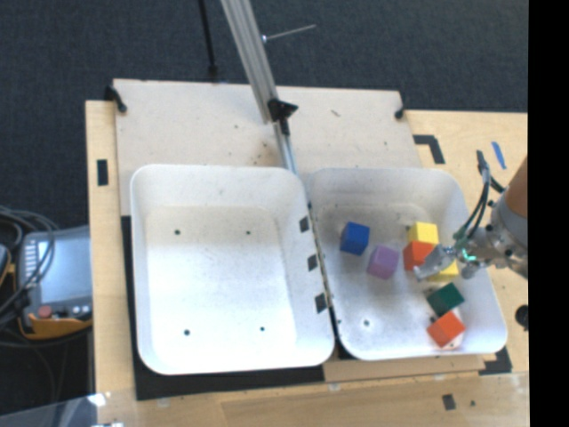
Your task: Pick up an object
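Gripper (437, 265) sits low in the right bin (391, 350); whether it is wide or narrow I cannot tell. Blue cube (355, 237) and purple cube (383, 261) lie leftward, orange cube (414, 254) touching it.

Matt speckled white bins (222, 238) on pale wooden bench (102, 363).

Arm in from right edge, wrist low.
Arm (514, 205) shows a strip of the orange band at the frame's right edge, grey wrist below it with dark cables looping down its left side. Gripper (437, 265) points left, held low. Fingers too small and blurred to read; grasp state not resolved.
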